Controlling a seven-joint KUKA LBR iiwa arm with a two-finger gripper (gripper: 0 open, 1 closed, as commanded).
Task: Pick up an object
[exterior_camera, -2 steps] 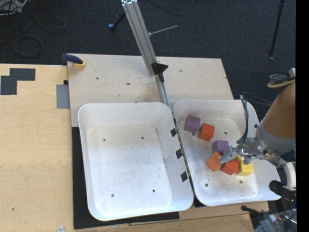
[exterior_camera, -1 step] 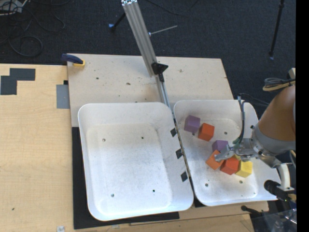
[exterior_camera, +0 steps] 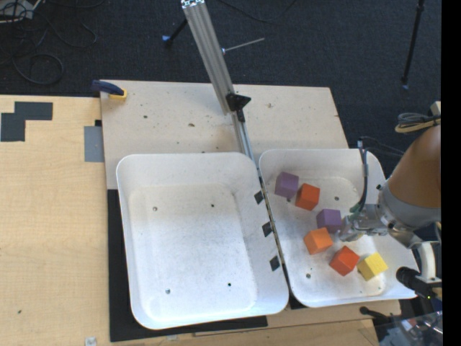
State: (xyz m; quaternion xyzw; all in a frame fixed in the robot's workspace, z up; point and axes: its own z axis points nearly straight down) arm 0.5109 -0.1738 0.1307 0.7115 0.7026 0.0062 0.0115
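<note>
The left bin [exterior_camera: 194,244] sits beside the right bin [exterior_camera: 317,294], which holds six cubes: two purple [exterior_camera: 287,184] [exterior_camera: 329,218], three orange [exterior_camera: 307,197] [exterior_camera: 318,241] [exterior_camera: 344,260], one yellow [exterior_camera: 372,266]. The jaws [exterior_camera: 354,225] hang just right of the nearer purple cube; their state I cannot tell.

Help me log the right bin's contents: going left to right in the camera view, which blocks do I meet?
Purple block → orange block → second orange block → second purple block → red block → yellow block.
</note>
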